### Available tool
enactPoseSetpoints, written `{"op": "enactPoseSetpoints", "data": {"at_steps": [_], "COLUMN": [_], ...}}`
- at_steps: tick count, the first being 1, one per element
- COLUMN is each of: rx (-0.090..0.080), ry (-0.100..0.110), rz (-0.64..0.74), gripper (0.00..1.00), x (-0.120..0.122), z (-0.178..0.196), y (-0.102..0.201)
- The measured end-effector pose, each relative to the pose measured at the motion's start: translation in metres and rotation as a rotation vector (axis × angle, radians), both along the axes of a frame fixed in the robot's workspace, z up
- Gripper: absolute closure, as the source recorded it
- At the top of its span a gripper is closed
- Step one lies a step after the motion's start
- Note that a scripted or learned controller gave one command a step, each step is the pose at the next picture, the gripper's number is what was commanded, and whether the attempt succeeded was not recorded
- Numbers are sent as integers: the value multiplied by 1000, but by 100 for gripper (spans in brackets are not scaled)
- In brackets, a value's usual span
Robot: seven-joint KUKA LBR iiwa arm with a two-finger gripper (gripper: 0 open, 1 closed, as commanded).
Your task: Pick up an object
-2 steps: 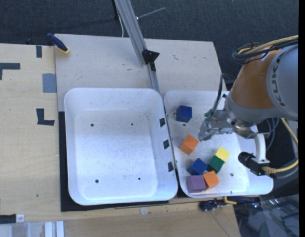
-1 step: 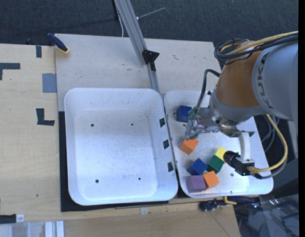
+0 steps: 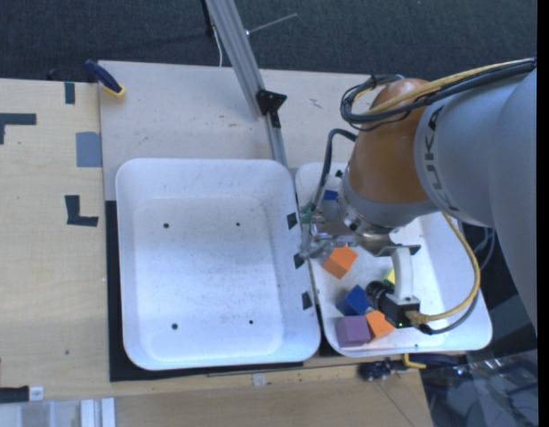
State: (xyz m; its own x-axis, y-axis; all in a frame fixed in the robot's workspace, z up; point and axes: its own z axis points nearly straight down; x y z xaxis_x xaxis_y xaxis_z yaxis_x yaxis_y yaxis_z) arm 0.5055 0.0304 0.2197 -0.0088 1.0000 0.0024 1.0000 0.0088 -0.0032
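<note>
One tool (image 3: pixel 322 238) hung over the right bin (image 3: pixel 452 323), close to its left wall, and whether it was open or closed could not be told. An orange block (image 3: pixel 341 261) lay just below and right of it. Farther out sat a blue block (image 3: pixel 355 300), then a purple block (image 3: pixel 352 330) and a smaller orange block (image 3: pixel 379 325). Left of the tool stood the left bin (image 3: pixel 203 265) on the worktop (image 3: pixel 43 265).

Grey metal rail (image 3: pixel 241 56) crossing bench (image 3: pixel 43 238), blue-yellow clamp (image 3: pixel 105 77) at its back edge
</note>
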Motion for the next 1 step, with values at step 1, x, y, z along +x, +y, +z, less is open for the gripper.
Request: {"op": "enactPoseSetpoints", "data": {"at_steps": [1], "rx": [-1], "ry": [-2], "rz": [-2], "gripper": [100], "x": [2], "z": [12], "y": [45]}}
